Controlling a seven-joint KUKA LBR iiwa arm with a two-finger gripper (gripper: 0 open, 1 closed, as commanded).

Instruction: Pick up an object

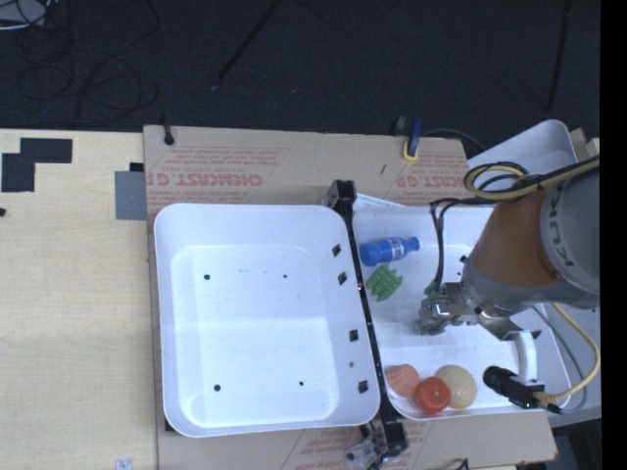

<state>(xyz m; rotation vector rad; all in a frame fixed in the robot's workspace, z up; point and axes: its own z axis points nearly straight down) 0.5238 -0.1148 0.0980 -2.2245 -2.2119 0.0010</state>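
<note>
The right bin [460, 399] holds a blue bottle [388, 251] lying on its side near the far left, with a green leafy item [384, 283] just in front of it. At the near edge sit a pink piece [402, 378], a red ball [432, 394] and a tan round object [457, 384], close together. My gripper [432, 319] hangs low over the middle of this bin, right of the green item and behind the round objects. Nothing shows between its fingers.
The left bin [176, 262] stands beside the right one, with a black divider rail [358, 292] between them. My grey and orange arm [534, 243] covers the right bin's far right part. Cardboard lies under both bins.
</note>
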